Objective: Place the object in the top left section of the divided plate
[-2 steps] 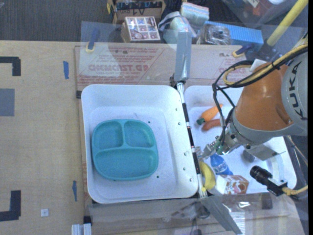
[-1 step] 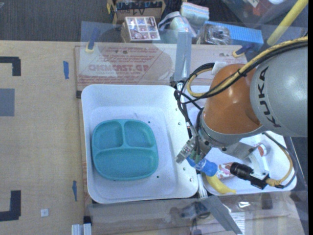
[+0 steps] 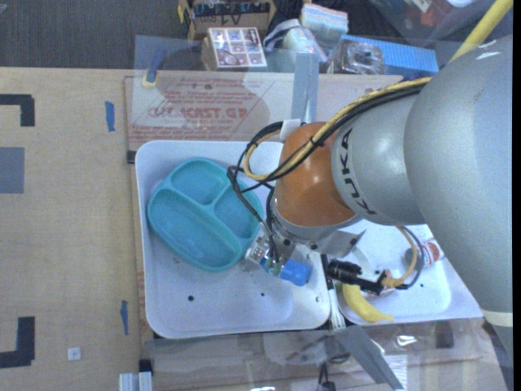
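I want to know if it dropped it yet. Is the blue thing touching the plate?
Apart. The camera view shows white bin floor between the blue object and the turquoise divided plate.

The gripper [image 3: 273, 259] hangs over the left bin [image 3: 163, 300], just beside the teal divided plate [image 3: 199, 214], a blue object [image 3: 295, 274] at its tip.

Bulky grey arm [image 3: 456, 137] — orange wrist band [image 3: 309, 182], black-and-yellow cables [image 3: 366, 104] along it.

Even overhead light, soft shadows; glare on arm [image 3: 456, 137]; slightly soft, grainy.
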Robot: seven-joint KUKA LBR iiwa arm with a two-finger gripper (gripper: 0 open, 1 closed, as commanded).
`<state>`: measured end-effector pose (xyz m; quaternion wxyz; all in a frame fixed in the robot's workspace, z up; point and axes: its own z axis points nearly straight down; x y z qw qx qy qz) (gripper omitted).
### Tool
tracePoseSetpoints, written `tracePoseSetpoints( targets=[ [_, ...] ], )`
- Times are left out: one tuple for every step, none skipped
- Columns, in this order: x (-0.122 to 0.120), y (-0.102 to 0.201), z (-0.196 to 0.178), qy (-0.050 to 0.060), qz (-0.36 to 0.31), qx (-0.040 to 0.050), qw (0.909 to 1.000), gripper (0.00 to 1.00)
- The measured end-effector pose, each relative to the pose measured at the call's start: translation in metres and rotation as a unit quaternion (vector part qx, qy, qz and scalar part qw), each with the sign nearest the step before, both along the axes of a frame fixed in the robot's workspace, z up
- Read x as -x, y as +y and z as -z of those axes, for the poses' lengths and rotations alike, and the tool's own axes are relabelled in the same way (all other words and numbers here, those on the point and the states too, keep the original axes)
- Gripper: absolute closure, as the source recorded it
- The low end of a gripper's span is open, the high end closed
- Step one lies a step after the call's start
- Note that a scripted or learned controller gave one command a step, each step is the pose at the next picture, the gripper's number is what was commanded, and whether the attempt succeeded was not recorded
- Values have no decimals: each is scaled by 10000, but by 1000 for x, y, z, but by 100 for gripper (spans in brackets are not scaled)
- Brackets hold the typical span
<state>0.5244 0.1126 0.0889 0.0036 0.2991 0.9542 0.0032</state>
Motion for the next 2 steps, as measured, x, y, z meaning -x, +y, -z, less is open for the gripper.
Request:
tracePoseSetpoints(
  targets=[
    [-1, 0, -10, -11, 15, -6, 10000, 100],
    [-2, -1, -20, -26, 30, -8, 10000, 100]
  ],
)
